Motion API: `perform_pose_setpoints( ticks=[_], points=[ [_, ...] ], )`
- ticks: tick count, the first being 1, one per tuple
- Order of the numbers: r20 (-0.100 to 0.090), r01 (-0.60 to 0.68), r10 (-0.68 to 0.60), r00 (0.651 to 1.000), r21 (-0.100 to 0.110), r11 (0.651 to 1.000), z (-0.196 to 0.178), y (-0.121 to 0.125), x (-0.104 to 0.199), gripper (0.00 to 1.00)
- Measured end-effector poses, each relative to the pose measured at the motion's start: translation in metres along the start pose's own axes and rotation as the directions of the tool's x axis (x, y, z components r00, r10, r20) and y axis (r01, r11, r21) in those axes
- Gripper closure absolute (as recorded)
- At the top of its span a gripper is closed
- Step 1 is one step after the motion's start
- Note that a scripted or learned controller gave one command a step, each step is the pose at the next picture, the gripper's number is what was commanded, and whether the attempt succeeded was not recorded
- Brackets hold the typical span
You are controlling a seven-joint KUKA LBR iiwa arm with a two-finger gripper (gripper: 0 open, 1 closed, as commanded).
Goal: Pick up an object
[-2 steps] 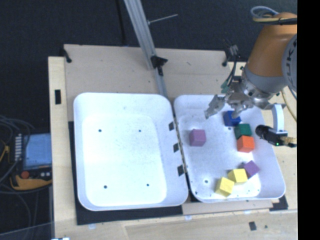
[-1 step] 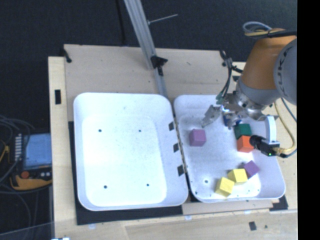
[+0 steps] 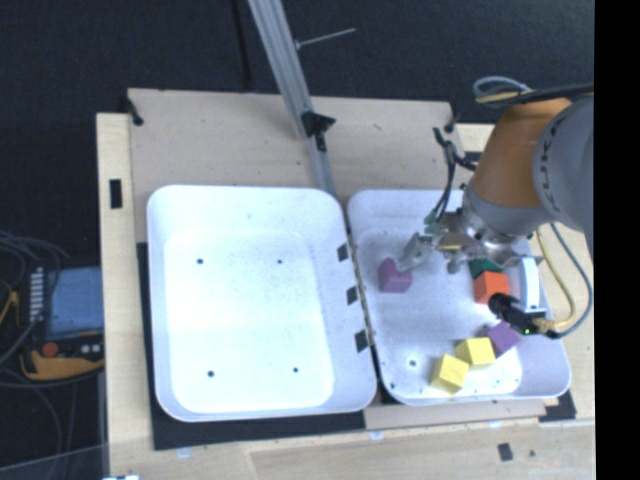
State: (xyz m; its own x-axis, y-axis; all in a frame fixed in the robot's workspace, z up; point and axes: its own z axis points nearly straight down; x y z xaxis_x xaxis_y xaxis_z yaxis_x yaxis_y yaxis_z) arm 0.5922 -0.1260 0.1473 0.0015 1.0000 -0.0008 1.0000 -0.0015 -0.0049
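Purple block point(image 3: 395, 276) is sitting just beside the gripper point(image 3: 412, 256), finger state unclear; a misaligned descent risks nudging it away.

Floor point(image 3: 120, 28): dark, almost black, around the desk on the top and left.
Desk point(image 3: 220, 138): pale wood, a lighter board laid on it.
Rail point(image 3: 285, 63): grey metal, slanting from the top edge down to the desk.
Cables point(image 3: 30, 268): on the floor at left, beside a blue box point(image 3: 75, 303).
Light: even, bright glare on white surfaces.
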Motion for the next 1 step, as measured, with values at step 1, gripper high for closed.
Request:
perform_pose_setpoints(
  ticks=[1],
  points=[
    [0.001,-0.007,0.007,1.0,-0.01,1.0,-0.0145,0.0022,-0.0014,1.0]
  ],
)
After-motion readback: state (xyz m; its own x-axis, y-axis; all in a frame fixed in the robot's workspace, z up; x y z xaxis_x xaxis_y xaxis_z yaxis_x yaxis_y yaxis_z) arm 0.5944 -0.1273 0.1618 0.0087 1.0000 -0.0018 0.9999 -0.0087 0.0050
